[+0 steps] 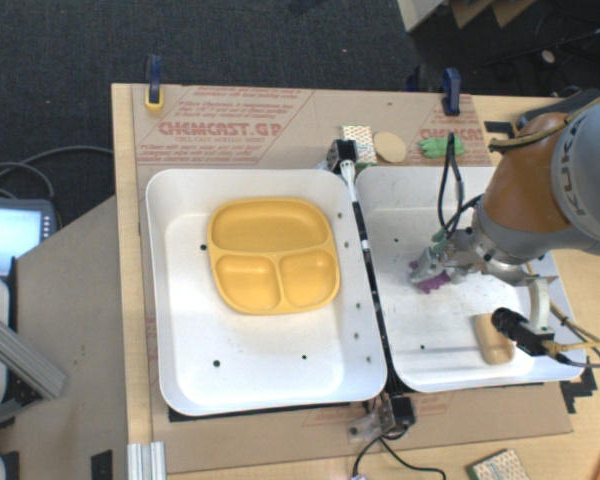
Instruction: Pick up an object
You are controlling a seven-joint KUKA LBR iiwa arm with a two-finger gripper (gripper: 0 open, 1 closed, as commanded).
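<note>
In the right bin (420, 358) a small purple object (429, 277) lies near the middle. My gripper (442, 260) hangs just over it, coming in from the right on the grey arm with the orange band (525, 183). The gripper's metal tip is right at the purple object's upper edge, and whether they touch is unclear. A tan wooden block (494, 344) lies in the right bin near its front edge, below the wrist.
A yellow divided plate (274, 254) sits in the left bin (180, 348). Behind the bins on the cardboard lie a tan round piece (390, 147), a green object (439, 147) and a small patterned card (357, 134). Blue clamps hold the board's back edge.
</note>
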